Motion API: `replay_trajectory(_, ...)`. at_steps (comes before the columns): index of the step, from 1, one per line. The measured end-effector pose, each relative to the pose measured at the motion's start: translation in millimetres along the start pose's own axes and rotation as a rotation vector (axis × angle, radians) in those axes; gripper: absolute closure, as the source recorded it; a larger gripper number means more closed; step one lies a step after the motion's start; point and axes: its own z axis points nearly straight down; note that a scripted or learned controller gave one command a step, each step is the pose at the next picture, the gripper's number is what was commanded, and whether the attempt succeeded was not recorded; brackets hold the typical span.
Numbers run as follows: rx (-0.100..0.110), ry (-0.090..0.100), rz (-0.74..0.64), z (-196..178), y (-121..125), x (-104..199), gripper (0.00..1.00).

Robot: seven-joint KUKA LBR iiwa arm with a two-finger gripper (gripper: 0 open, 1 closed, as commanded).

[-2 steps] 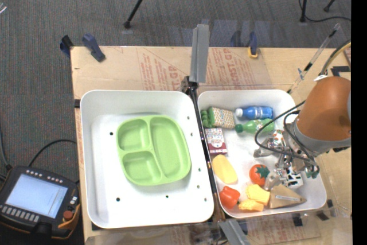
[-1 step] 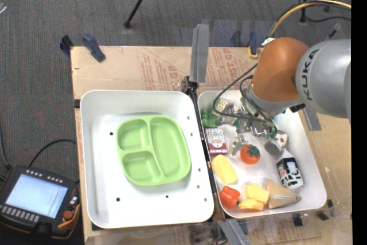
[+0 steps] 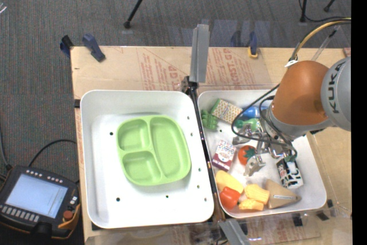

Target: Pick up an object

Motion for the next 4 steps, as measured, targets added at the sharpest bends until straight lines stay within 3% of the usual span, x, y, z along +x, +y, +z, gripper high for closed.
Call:
replay_trajectory(1,-0.001,0.0,0.076,0,39,39,0.0)
replay_trajectory(2,0.0,-0.001,-0.116,0,34,-9,0.0)
replay_trajectory(3,-0.001,-0.001,-0.053,0,17,-4,0.0)
replay_trajectory(4,0.0,-0.004,-0.085,-1,1,-75,0.0)
